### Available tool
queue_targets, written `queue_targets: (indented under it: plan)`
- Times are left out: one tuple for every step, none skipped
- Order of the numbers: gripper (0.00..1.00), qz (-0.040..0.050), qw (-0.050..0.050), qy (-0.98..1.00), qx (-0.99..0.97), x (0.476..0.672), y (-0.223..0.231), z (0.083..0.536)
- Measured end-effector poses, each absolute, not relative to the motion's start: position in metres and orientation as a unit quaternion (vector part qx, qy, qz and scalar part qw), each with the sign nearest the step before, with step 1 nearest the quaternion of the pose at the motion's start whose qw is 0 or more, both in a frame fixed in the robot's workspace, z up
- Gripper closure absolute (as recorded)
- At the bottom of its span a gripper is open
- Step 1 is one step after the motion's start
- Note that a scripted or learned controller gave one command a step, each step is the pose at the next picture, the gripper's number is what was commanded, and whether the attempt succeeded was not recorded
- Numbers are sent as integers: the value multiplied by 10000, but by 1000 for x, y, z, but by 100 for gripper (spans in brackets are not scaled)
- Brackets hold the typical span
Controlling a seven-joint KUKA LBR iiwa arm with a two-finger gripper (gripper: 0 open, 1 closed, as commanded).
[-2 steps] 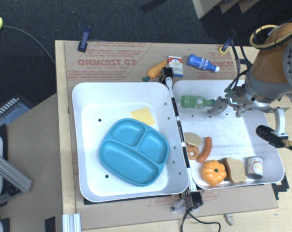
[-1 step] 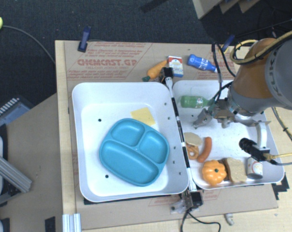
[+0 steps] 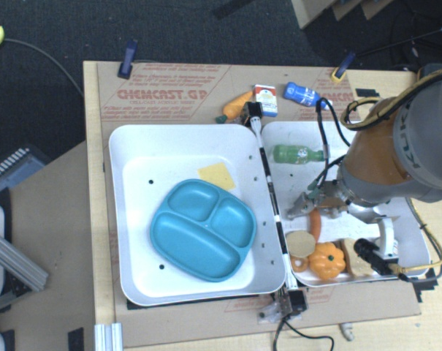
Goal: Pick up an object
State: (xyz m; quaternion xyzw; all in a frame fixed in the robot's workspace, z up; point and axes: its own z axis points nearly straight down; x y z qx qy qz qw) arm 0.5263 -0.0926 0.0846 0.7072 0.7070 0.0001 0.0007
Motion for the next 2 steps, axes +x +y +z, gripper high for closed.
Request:
queue_targets:
  plan:
    - [100,4,11,7066,7076,526,-92,94]
    - [100,14,8,7078,7064,577,-31,185]
